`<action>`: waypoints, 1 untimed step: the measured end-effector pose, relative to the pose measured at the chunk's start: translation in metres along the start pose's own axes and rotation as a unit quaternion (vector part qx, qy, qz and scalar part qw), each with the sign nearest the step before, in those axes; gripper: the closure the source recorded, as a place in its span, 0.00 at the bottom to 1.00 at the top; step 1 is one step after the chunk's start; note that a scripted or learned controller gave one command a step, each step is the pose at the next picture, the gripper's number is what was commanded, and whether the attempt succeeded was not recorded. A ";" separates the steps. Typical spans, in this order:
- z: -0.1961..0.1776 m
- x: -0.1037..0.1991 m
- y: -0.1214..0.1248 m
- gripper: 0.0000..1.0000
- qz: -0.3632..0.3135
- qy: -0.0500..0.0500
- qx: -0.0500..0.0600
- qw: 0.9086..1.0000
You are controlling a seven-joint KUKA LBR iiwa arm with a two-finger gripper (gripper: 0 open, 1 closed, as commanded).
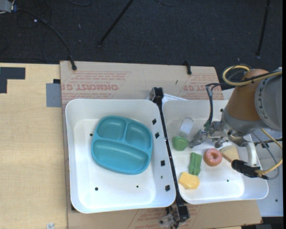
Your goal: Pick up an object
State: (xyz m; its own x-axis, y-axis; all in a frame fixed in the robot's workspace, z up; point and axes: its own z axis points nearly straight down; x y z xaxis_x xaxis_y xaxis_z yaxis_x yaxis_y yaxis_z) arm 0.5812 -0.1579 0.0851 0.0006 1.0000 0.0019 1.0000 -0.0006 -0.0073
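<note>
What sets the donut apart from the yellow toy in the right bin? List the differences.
1. Colour: the donut is pink and tan; the yellow toy is plain yellow.
2. Shape: the donut is a round ring with a hole; the yellow toy is a blocky wedge.
3. Place: the donut lies nearer the end effector; the yellow toy lies lower left, just below the green stick.
Both are small toys lying in the right bin.
</note>
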 end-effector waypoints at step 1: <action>-0.008 0.000 0.000 1.00 0.001 0.001 0.002 1.000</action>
State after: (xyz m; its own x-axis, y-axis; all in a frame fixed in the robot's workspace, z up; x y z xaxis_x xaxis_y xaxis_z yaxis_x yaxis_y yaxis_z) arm 0.5817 -0.1584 0.0926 0.0021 1.0000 0.0042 0.9999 -0.0020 -0.0109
